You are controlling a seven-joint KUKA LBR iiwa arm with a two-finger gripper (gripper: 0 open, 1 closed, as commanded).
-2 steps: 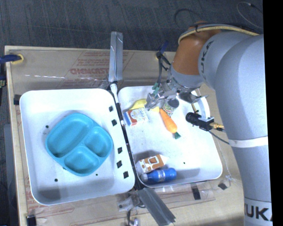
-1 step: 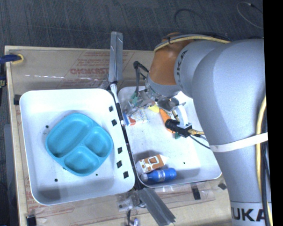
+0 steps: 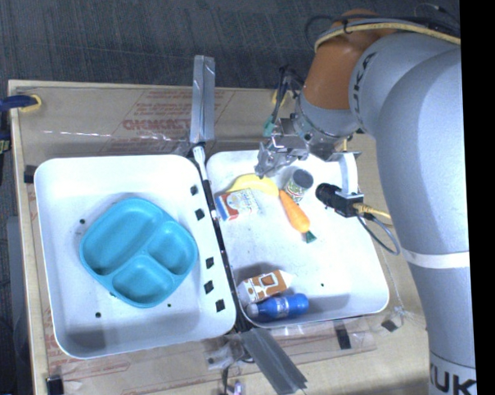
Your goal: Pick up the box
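Reaching pincer [image 3: 272, 159] above box [image 3: 238, 204]

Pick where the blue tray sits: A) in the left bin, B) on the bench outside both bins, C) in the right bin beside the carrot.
A: the blue tray lies inside the left bin, while the carrot is in the right bin.

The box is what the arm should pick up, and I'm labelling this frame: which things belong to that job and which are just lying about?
Job:
box, right bin, near the divider
gripper, just above it by the far wall

Lying about:
banana
carrot
blue bottle
small carton
blue tray, left bin
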